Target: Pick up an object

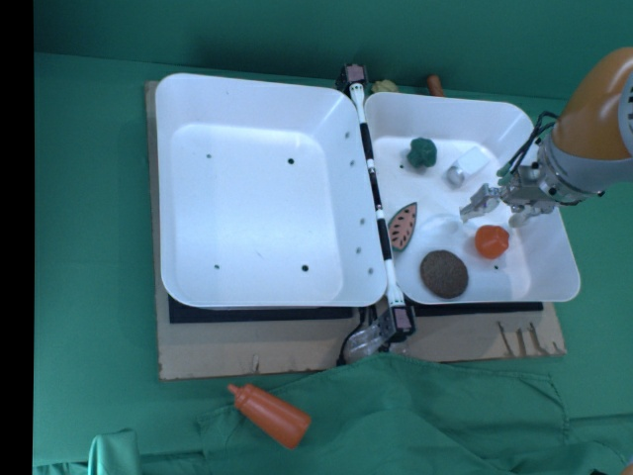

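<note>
gripper poised above the orange ball, the pick not yet made.

the orange ball (492,240) lies on the floor of the right bin (554,275), toward that bin's right side, and the gripper (495,202) hangs just above and beside it with jaws parted and nothing between them; this looks like the approach step, and the next move likely calls for a short shift over the ball, a descent, then closing. left of the ball sit a brown oval pad (444,273) and a watermelon slice (403,226); beyond it, toward the bin's far wall, a green broccoli piece (422,151) and a white block (469,162). the left bin (178,107) lies well left of the ball, both bins on cardboard (198,359) over green cloth (89,216); an orange bottle (270,416) lies on the cloth nearer the camera.
</note>
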`<action>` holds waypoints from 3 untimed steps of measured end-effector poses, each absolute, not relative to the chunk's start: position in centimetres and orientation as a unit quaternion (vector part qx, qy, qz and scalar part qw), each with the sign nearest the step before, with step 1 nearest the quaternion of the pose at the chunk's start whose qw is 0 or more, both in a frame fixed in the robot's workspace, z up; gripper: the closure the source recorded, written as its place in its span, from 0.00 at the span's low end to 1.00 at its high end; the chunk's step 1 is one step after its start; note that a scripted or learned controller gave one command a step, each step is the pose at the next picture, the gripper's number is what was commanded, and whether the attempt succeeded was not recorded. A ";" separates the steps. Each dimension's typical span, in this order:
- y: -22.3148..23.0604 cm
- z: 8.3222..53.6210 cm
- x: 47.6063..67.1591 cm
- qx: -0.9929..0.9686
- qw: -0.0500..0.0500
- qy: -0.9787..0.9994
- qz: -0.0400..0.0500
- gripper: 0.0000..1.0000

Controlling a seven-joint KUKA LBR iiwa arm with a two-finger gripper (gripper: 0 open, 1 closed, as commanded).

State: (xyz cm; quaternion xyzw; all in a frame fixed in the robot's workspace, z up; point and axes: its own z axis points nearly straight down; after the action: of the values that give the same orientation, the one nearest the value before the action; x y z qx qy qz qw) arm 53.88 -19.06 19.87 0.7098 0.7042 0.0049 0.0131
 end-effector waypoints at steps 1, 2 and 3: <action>-17.0 18.6 48.0 0.709 0.013 0.705 0.005 0.00; -17.1 19.8 48.2 0.710 0.015 0.704 0.006 1.00; -16.8 26.2 48.3 0.707 0.005 0.707 0.002 1.00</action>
State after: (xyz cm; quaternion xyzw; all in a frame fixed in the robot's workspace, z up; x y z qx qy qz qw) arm 48.33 -16.80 26.23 0.7071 0.7071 0.0021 0.0051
